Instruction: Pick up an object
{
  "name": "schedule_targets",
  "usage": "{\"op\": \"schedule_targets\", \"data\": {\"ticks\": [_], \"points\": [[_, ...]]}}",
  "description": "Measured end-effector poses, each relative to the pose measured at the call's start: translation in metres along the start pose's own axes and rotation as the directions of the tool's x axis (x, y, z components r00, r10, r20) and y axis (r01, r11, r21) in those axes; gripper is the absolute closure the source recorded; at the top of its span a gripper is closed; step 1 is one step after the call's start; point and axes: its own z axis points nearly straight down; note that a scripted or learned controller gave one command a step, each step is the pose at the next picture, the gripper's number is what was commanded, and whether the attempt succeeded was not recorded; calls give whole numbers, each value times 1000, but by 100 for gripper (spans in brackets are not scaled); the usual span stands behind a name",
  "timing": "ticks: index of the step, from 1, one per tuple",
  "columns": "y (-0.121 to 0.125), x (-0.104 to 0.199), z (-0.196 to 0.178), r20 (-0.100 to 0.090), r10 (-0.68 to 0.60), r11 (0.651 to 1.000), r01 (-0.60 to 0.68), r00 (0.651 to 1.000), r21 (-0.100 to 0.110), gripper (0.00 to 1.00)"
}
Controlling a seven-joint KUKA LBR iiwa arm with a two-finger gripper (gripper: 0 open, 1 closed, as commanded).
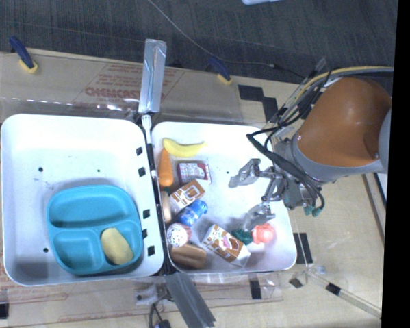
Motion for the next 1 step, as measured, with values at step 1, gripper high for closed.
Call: {"op": "schedule_targets", "data": {"ticks": [1], "points": [[-37, 15, 66, -8, -116, 993, 116, 993, -4, 0]]}}
